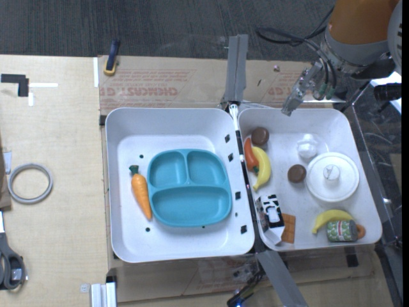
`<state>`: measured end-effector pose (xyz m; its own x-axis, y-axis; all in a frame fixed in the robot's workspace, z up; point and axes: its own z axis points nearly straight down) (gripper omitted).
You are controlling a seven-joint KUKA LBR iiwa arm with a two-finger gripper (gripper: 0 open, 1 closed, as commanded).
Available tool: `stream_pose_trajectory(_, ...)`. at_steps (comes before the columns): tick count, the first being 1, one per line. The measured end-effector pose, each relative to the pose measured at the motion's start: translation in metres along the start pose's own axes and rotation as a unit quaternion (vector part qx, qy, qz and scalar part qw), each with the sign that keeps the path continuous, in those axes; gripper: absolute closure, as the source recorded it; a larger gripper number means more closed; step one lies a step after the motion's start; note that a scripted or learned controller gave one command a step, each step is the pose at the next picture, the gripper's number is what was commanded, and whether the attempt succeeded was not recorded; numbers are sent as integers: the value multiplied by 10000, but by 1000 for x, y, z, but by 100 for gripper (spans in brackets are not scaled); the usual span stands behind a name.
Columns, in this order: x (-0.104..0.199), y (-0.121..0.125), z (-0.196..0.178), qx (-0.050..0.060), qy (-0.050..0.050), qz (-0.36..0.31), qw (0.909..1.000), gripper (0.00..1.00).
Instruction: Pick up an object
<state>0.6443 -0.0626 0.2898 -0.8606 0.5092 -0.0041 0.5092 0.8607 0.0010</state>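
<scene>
Objects for picking all sit in the right bin (348, 133), none lifted yet, so task looks at its start: approach, descent, grasp and lift all left to do. Nearest the arm: a brown ball (259, 135) by the bin's upper left, w/ a small white lump (307, 147) to its right. Below those, a banana (261, 167) lying against an orange-red piece (250, 153) along the left wall, a second brown ball (296, 173) touching a round white lidded dish (331, 176), and at the near end a black-and-white item (273, 211), an orange card (288, 229), another banana (332, 218) on a green pouch (341, 231).

Left bin (121, 190) holds a blue divided plate (190, 187) and a carrot (141, 192) just beside it.

Pincer (296, 100) hangs at the far rim of the right bin, tilted, apart from every object, nothing between the fingers. How far open: can't tell, the tips blur against the cardboard. My guess is the brown ball or white lump is the closest target.

Desk (51, 107) carries a tape ring (27, 182) at the left, well apart.
</scene>
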Motion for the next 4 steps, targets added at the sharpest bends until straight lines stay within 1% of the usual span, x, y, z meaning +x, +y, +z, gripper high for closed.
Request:
stream_pose_trajectory(1,21,-55,127,11,16,527,9986,100)
stream_pose_trajectory(2,1,-36,27,7,3,1285,9917,100)
stream_pose_trajectory(3,-12,-7,5,6,2,1889,9820,100)
stream_pose_trajectory(4,15,-13,99,18,15,2400,9708,100)
